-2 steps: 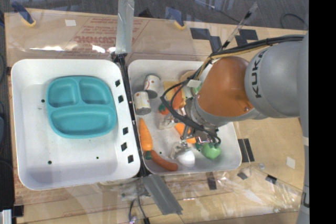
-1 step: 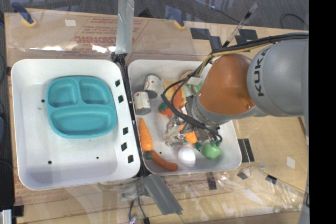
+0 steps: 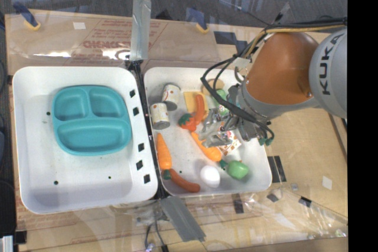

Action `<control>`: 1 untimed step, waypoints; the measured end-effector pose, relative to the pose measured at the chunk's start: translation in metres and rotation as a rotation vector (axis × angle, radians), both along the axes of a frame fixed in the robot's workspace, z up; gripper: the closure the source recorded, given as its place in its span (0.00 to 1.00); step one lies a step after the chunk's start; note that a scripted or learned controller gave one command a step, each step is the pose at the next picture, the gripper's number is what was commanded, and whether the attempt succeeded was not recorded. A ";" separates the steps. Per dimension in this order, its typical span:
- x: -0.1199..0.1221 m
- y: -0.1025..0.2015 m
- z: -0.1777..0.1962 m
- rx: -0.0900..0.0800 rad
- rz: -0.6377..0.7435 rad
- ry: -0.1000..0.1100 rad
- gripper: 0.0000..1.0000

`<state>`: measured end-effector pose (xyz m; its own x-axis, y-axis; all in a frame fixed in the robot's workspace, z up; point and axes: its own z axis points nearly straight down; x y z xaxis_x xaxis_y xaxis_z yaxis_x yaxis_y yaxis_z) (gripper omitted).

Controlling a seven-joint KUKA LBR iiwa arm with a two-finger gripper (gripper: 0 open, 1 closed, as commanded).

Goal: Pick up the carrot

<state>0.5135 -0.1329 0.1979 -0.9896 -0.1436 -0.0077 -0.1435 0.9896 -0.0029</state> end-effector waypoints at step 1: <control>-0.001 0.000 -0.003 0.001 0.001 0.005 0.00</control>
